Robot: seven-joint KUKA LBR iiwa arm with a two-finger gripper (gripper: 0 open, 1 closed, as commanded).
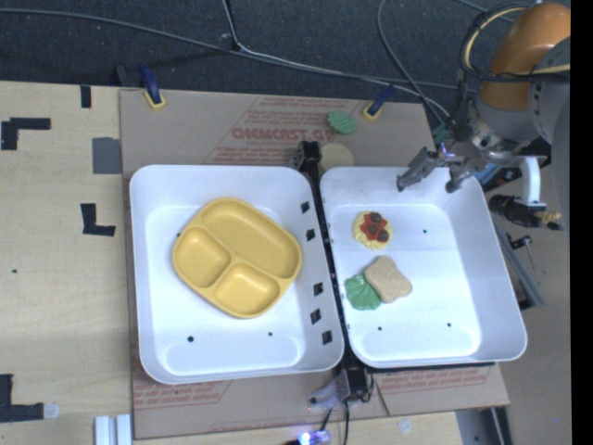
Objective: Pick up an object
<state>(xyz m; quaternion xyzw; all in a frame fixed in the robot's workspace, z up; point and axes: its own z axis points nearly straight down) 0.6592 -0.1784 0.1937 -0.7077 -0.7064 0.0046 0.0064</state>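
Camera view: nearest in the right bin (482,276), a green leaf-shaped piece (361,293) is seen touching a tan slice of toy bread (388,279). Just beyond them a small round pastry with red and dark topping (372,230) is placed. Farther back, above the bin's far right corner, the gripper (432,178) is held with fingers spread apart, nothing between them. No object is judged lifted yet; approach, closing and raising remain.

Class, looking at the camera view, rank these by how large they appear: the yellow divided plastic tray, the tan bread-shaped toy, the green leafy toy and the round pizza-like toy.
1. Yellow divided plastic tray, by far.
2. Tan bread-shaped toy.
3. Green leafy toy and round pizza-like toy: too alike to rank.
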